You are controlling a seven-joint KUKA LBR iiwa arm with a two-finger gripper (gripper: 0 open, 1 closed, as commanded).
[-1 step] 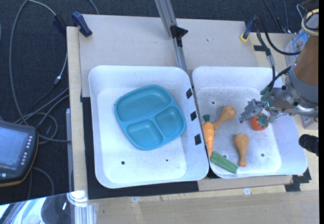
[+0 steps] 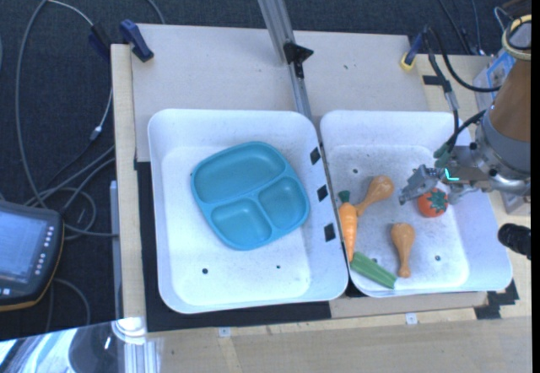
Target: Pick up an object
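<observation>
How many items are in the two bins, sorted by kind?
Divided plate: 1
Drumsticks: 2
Carrot: 1
Tomato: 1
Green vegetable: 1
Total: 6

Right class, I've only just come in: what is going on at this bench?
A grey robot arm reaches in from the right, its gripper low over the right white bin, beside a red toy tomato. That bin also has two tan toy drumsticks, an orange carrot and a green vegetable piece. The left white bin holds a blue divided plastic plate.
</observation>
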